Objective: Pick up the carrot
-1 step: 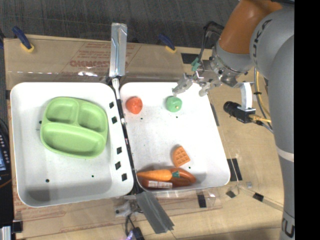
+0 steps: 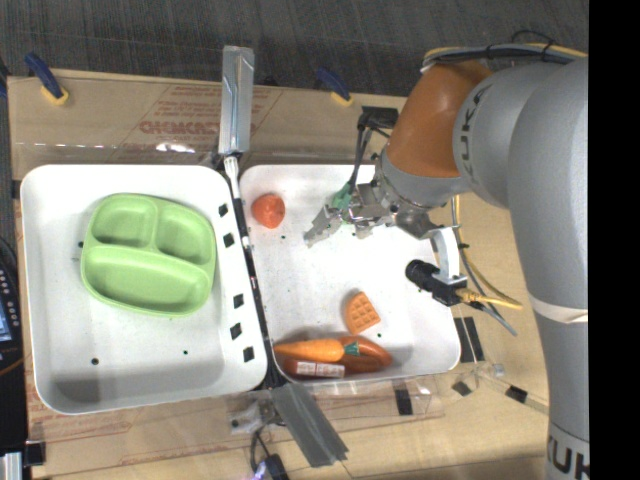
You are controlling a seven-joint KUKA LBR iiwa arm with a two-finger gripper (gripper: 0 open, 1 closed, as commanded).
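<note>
The carrot [image 2: 312,349] is orange with a green stem end. It lies on its side along the front wall of the right bin [image 2: 300,183], with a red-brown piece [image 2: 373,356] touching its right end. My gripper [image 2: 322,225] hangs over the middle of the same bin, pointing left and down, well behind the carrot and apart from it. Nothing is seen in its grasp.
A red tomato [image 2: 267,209] sits at the right bin's back left, just left of the gripper. An orange waffle-like piece [image 2: 362,311] lies just behind the carrot. The left bin [image 2: 50,348] holds a green divided plate [image 2: 150,253].
</note>
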